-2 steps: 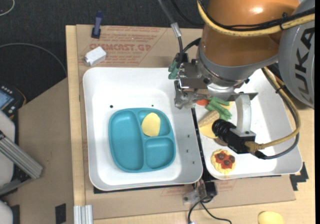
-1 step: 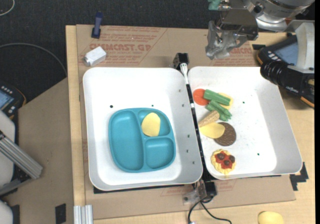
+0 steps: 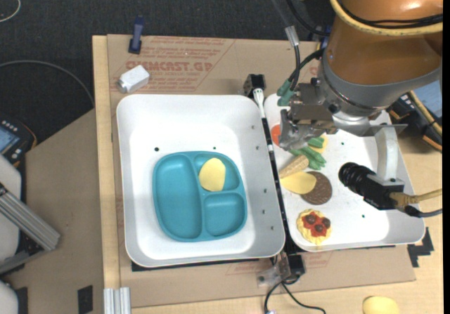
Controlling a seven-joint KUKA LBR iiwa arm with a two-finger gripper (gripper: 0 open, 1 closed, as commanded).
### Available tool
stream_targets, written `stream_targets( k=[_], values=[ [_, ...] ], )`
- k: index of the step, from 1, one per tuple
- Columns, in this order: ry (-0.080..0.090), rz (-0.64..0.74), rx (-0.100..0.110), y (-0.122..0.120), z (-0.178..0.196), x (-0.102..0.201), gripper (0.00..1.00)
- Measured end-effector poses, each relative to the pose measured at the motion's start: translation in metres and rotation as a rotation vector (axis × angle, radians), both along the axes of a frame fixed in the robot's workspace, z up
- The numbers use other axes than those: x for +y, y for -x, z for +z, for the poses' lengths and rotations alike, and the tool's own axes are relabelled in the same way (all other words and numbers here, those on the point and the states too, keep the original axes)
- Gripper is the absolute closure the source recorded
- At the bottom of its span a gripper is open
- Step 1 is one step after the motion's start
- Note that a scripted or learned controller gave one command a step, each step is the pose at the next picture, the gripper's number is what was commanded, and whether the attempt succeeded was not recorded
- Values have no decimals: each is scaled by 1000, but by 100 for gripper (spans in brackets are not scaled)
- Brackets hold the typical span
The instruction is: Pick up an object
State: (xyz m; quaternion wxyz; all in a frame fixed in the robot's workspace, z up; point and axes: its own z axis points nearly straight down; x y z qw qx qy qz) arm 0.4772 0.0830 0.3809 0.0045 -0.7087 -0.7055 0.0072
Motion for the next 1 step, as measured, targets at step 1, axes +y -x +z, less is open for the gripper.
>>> stream_targets(
  k=[1],
  values=[
    [-4, 7, -11, -2, -11, 24, 100]
  ],
)
